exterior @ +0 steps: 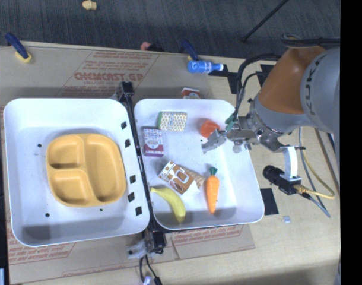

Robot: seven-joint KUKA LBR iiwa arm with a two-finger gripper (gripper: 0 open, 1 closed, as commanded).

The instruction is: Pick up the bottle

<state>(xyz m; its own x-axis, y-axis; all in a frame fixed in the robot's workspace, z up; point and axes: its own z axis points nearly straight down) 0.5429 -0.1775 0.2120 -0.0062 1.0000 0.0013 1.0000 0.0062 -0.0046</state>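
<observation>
Blue, the bottle (203, 67) lies on its side on the bench behind the right bin (246, 200), outside it and near a blue clamp (189, 49). I see my gripper (219, 138) over that bin's right half, beside an orange-red item (208, 126), well apart from the bottle. Nothing sits between its fingers; whether they are spread or closed I cannot tell.

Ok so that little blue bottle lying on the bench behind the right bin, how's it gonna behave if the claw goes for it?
The blue bottle lies on its side on the bench, so it will probably roll if nudged. It looks small and plastic, so probably light and fairly stiff. Its smooth rounded body may slip from a loose pinch.
</observation>
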